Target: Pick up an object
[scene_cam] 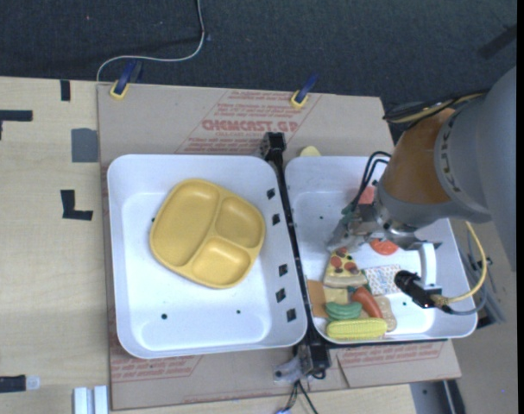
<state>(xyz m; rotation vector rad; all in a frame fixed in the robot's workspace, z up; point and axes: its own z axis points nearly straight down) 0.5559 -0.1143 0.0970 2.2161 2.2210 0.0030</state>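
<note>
Far to my left, past the black divider (281,222), the left bin (123,231) holds a smooth yellow sectioned plate (208,231) with bare white floor around it. My gripper (346,235) hangs low in the right bin (318,179); whether it is parted or closed I cannot tell. Just below it lies a flat pizza slice (343,272), then a carrot (366,302) and bumpy corn cob (356,329) against the near wall. Open floor lies above me.
</note>
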